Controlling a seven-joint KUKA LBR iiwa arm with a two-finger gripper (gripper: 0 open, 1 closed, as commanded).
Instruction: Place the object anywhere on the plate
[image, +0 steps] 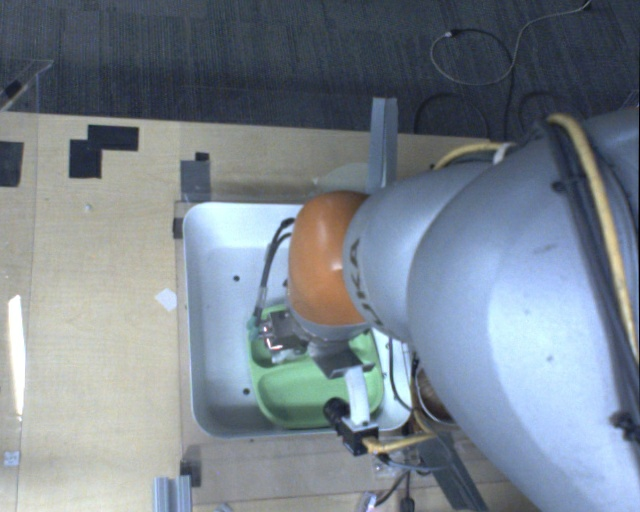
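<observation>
Over the near end of the left bin (215, 300) you have the arm (480, 300) reaching in from the right, its orange band (322, 260) and wrist hanging directly above the green plate (290, 395), which lies in that bin's lower half close to the front wall. You cannot judge the gripper (305, 350) from this angle: the wrist housing covers it, so whether it is clenched, released or carrying anything stays unknown. The object you are meant to place is also not something you can pick out; it may sit beneath the wrist, on the plate or off it, and nothing settles that. So treat the task as unconfirmed: the arm is positioned where a placement would happen, but a finished drop is not proven, and you should expect the release and retreat to remain. Counting what you can see: one arm, one green plate, and one white bin in the open, the second mostly hidden under the arm.
</observation>
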